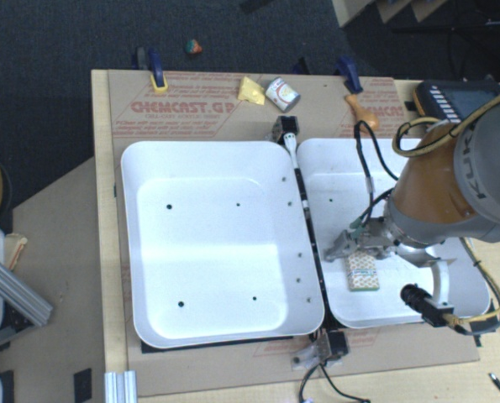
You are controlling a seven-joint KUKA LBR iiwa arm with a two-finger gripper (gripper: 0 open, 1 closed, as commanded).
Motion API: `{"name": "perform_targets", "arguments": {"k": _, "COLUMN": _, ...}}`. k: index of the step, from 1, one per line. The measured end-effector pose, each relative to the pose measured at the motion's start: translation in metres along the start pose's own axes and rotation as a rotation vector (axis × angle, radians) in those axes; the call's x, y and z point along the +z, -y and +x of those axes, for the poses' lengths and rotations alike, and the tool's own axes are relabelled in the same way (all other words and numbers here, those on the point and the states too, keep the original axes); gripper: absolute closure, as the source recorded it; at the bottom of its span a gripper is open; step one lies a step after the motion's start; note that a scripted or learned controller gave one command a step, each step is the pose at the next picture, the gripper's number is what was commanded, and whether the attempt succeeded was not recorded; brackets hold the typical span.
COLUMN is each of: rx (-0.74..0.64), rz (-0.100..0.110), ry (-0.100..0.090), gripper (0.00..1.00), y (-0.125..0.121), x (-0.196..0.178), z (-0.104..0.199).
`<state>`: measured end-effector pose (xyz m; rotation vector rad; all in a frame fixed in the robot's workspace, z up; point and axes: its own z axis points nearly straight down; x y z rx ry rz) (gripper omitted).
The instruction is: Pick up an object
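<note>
Nearest the lens, the left bin (216, 242) sits on the surface (107, 225). Beside it, the right bin (334, 166) holds a small box (363, 273). My end effector (350, 243) hovers just above the box; whether it is spread I cannot tell.
</note>
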<state>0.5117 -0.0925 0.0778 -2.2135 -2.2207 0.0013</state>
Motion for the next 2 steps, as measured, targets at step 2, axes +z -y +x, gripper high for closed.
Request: {"name": "perform_targets", "arguments": {"k": 2, "rx": -0.005, "rz": -0.021, "ry": 0.005, "gripper": 1.0, "y": -0.081, "x": -0.114, "z": 0.04}}
